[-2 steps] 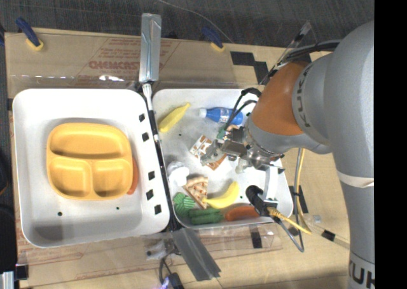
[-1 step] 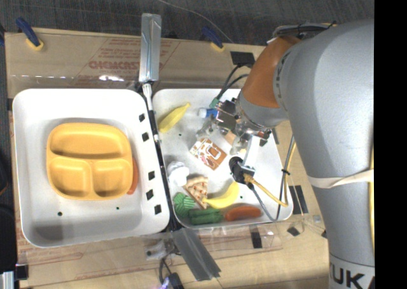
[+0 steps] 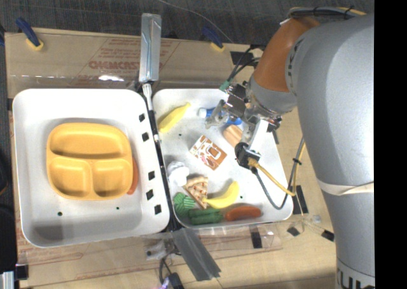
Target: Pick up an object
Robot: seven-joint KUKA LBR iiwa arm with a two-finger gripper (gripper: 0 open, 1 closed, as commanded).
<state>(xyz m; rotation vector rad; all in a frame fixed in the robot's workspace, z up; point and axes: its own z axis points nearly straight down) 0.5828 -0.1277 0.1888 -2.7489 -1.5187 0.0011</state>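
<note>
Arm: grey KUKA arm (image 3: 337, 122) reaching in from the right, orange band (image 3: 280, 59) above the wrist
Gripper: gripper (image 3: 236, 116) low over the far part of the right bin (image 3: 280, 208); whether it is released or clenched cannot be told
Nearest object: an orange-tan piece (image 3: 233, 134) just beside the gripper, contact unclear
Other objects, right bin: far banana (image 3: 173, 117), patterned carton (image 3: 208, 152), near banana (image 3: 224, 197), waffle-like piece (image 3: 196, 188), green vegetable (image 3: 194, 213), red sausage-like item (image 3: 242, 213)
Left bin: left bin (image 3: 28, 218) bearing a yellow divided tray (image 3: 89, 159)
Progress: approach appears done; no object seen lifted, so grasp and lift judged still to come
</note>
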